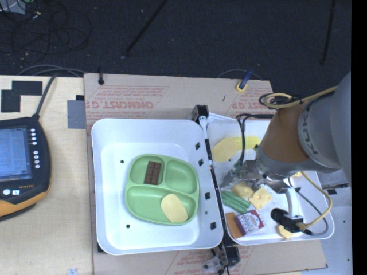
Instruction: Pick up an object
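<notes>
A KUKA arm [304, 139] reaches low into the right bin [327, 225], its gripper [243, 176] down among the yellow cheese wedge [261, 198], green pod [235, 201] and red packet [248, 222]. Whether the gripper is clenched or released cannot be told; nothing appears lifted yet, so the pick remains undone.

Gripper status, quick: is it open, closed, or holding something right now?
Gripper: cannot be told. It is down in the right bin among the items, and the arm's wrist covers it from above.
</notes>
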Controlling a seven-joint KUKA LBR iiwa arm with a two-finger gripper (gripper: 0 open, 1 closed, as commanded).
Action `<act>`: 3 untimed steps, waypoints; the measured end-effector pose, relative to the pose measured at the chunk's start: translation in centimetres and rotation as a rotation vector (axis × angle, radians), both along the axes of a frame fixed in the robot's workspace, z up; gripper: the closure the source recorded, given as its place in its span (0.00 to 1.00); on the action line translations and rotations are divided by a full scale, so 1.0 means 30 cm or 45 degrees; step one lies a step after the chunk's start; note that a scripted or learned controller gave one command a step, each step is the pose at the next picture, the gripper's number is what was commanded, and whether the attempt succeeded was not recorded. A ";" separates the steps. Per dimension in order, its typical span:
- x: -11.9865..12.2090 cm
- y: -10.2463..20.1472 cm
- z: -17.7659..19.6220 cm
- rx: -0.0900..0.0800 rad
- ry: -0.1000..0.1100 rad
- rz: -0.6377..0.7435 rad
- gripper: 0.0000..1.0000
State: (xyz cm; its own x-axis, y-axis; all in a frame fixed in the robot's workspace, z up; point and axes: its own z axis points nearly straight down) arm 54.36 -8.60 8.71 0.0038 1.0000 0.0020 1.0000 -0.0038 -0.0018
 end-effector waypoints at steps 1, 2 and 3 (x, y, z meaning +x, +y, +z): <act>0.262 0.018 -0.003 -0.002 -0.003 0.008 0.00; 0.338 0.005 -0.005 -0.001 0.003 0.009 0.00; 0.188 -0.165 -0.002 -0.001 0.001 0.000 0.00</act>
